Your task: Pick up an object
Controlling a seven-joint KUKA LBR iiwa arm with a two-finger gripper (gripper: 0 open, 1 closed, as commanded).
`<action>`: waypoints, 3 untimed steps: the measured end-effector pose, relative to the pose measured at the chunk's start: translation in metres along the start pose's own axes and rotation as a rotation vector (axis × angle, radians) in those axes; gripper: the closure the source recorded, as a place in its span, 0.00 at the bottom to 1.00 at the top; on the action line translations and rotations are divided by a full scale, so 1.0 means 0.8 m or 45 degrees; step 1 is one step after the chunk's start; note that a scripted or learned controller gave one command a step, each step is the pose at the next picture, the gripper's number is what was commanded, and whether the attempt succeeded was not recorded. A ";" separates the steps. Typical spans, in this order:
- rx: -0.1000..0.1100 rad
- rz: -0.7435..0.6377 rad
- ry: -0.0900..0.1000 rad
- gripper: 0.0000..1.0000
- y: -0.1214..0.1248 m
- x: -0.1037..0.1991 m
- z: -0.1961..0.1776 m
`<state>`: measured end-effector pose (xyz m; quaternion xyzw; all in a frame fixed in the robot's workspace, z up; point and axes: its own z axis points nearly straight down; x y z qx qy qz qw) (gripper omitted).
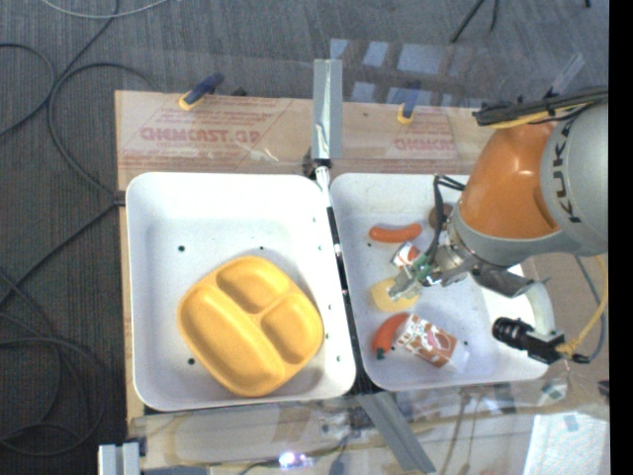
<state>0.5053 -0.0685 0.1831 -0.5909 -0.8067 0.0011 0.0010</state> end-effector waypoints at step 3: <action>-0.002 -0.159 -0.004 1.00 0.097 -0.160 0.094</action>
